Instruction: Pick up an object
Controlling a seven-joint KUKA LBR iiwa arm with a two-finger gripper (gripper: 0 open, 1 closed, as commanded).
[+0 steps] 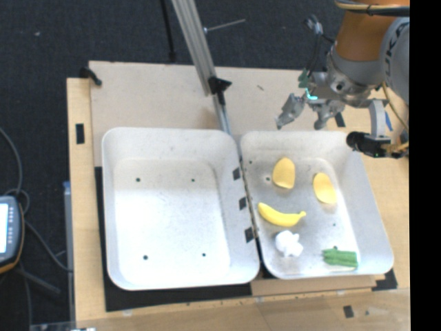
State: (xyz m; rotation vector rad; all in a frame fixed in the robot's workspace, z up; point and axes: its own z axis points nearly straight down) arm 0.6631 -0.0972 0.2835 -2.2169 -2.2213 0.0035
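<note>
Objects for picking all lie in the right bin [365,205]: banana [280,216], two yellow pieces [284,173] [324,188], a white item [289,244], a green item [340,257]. Claw [308,116] hangs above the bin's far rim, fingers spread, gripping nothing; judged poised to descend. Left bin [172,205] serves no present purpose.

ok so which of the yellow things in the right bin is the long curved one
The banana, lying just above the white object. The other two yellow pieces are short rounded lumps farther up the bin.
</note>
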